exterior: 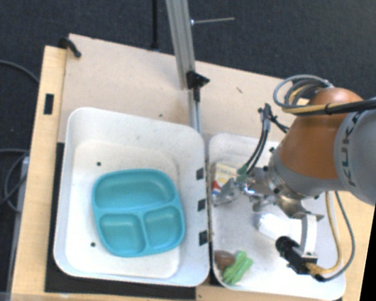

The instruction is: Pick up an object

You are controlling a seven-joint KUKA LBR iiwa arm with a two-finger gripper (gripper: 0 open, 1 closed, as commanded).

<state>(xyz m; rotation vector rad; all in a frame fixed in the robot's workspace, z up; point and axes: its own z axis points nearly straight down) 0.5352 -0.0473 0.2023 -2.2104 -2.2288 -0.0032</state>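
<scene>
Left bin: smooth matte white plastic, rounded corners, holding a glossy teal three-compartment plate. Right bin: green ridged object touching a brown rounded lump at the near-left corner, small cream packet by the left wall, print unreadable. Gripper low beside the packet; can't tell its opening, arm shows partial "KU" lettering.

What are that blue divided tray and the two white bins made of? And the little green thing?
The turquoise three-compartment tray looks like moulded plastic: even colour, rounded edges, soft sheen. The two shallow white bins also seem plastic, matte and faintly speckled. The small green ridged object is too small to judge; possibly plastic or foam.
</scene>
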